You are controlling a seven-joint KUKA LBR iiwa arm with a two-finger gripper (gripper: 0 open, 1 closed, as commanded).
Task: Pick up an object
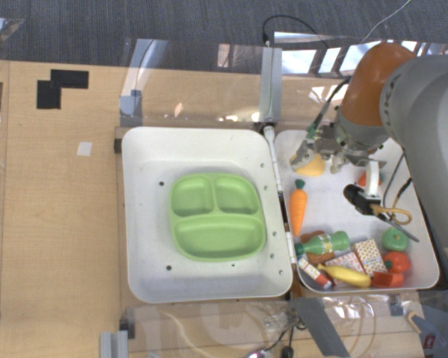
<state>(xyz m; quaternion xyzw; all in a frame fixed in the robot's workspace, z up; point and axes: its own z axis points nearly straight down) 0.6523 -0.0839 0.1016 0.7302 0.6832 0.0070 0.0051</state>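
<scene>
Gripper [319, 154] of the grey arm sits low over the far-left corner of the right shallow white bin [431, 276], with its metal fingers spread apart and pointing down and toward the left of the camera view. Nothing is visible between the fingers.

Nearest candidate object: a small yellow rounded plastic piece [310, 168], lying on the bin floor directly under and just on the near side of the fingertips. Contact between the fingers and the piece cannot be confirmed from this angle.

Second candidate: an orange toy carrot with a green top [298, 208]. It lies nearer the camera than the yellow piece, beside the divider between the two bins. Its long axis runs roughly front to back, green top toward the gripper.

Remaining toys are clustered along the near edge of the right bin, well apart from the gripper. The left white bin [145, 222] holds a green divided plastic plate [217, 216].

Assessment: the yellow piece is the likely target. The coming move appears to need a short descent, with the fingers straddling the piece before closing.
</scene>
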